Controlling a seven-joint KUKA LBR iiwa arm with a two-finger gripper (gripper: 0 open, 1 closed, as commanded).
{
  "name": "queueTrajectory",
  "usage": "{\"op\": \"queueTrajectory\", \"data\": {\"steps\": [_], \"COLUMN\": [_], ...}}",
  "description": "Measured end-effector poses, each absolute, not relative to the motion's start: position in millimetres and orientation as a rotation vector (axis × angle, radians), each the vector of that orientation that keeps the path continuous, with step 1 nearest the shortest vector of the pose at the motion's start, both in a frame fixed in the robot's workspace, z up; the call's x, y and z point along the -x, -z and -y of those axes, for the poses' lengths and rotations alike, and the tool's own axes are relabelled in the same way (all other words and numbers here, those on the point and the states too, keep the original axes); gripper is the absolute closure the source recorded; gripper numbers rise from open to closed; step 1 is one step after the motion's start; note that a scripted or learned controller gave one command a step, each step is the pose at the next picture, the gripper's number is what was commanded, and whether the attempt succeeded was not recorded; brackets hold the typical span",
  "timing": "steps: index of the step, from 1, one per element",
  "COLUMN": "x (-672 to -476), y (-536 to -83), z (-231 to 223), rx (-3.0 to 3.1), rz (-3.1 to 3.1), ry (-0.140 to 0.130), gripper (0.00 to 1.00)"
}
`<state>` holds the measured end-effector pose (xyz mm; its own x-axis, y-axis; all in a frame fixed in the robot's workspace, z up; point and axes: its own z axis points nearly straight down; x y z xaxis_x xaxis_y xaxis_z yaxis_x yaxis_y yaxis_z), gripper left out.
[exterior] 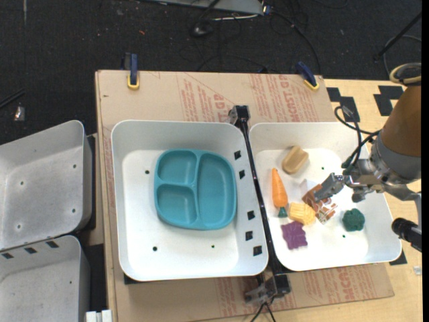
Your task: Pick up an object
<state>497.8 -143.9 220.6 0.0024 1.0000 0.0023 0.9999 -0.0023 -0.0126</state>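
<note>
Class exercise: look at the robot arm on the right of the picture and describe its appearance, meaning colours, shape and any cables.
The arm is a thick, rounded grey body with an orange band above the wrist. Black cables loop along its side. It narrows to a small metallic grey gripper over the right bin.

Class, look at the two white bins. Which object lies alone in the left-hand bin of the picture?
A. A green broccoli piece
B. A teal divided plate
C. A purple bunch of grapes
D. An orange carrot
B: the teal divided plate lies by itself in the left bin, while the carrot, grapes and broccoli all lie in the right bin.
</note>
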Motion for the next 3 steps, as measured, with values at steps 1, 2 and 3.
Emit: {"op": "queueTrajectory", "data": {"steps": [1, 2, 3], "x": [-500.4, -491.1, -489.3], "y": [-226.5, -175.2, -123.3], "z": [143.6, 148.6, 138.7], "rx": [2.220, 2.221, 2.224], "rz": [2.222, 2.216, 2.221], "ry": [-0.001, -0.004, -0.001], "gripper": [0.00, 0.00, 0.00]}}
